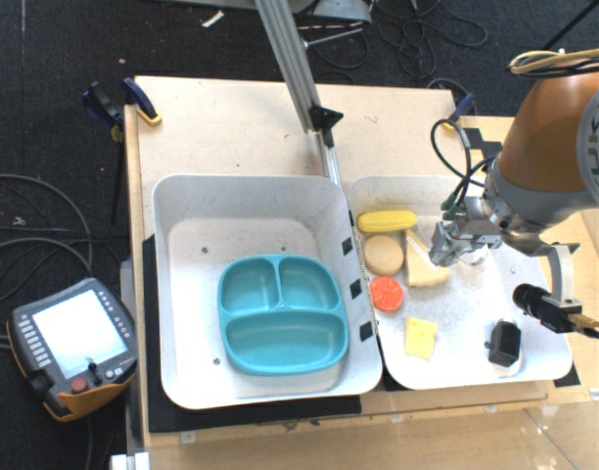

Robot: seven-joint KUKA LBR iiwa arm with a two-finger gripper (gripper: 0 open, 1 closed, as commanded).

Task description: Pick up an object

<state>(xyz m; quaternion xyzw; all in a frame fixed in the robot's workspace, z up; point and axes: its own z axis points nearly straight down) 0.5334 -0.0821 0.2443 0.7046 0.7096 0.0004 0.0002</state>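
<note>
I am hanging at the wedge (425, 267); it is looking light, stiff, slick. I am favouring its flat sides; whether I am clenched or released, I cannot tell.

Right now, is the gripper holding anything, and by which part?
Cannot be told. The gripper is down at the upper right edge of the pale yellow wedge in the right bin, but the view does not show a grip.

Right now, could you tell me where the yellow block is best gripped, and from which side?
I would come from straight above and close across two opposite straight edges of the yellow block. It lies flat on the right bin floor, with bare floor all round, apart from the orange ball.
</note>
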